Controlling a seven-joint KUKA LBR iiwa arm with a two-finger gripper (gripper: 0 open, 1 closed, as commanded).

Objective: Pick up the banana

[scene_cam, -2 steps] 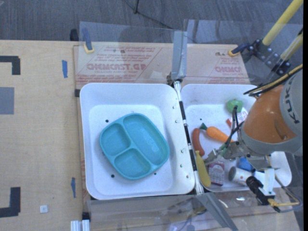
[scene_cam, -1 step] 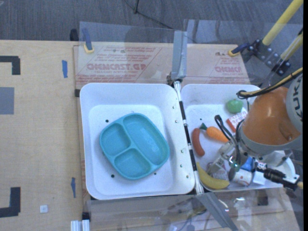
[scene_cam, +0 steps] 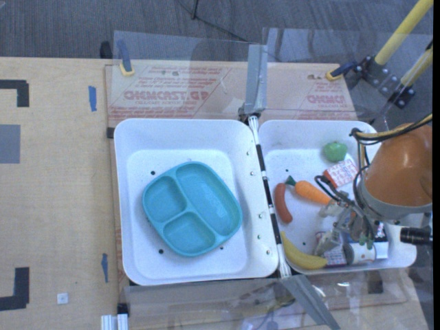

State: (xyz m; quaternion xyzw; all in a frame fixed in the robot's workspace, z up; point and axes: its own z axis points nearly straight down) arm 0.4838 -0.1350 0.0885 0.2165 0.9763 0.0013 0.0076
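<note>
At the near edge of the right bin [scene_cam: 302, 135], the banana [scene_cam: 302, 255] lies flat in the front-left corner, close to the front wall and to the divider between the two bins. Just beside it on the right, the end effector [scene_cam: 342, 231] hangs low over small packaged items [scene_cam: 350, 253], and I cannot tell its finger state because the metal parts are blurred together. Nothing is seen between it and the banana.

A little farther in, a sausage [scene_cam: 282, 203] and a toy carrot [scene_cam: 309, 192] lie near each other, apart from the banana. Toward the back wall sits a green object [scene_cam: 335, 150], and a red-and-white packet [scene_cam: 342, 173] is just in front of it.

The left bin [scene_cam: 130, 205] carries a turquoise divided plate [scene_cam: 192, 208], with bare white floor all around.

Beyond both bins, the wooden worktop [scene_cam: 55, 184] reaches to the left, with blue tape marks [scene_cam: 92, 97], and dark carpet [scene_cam: 69, 12] lies at the far side.
</note>
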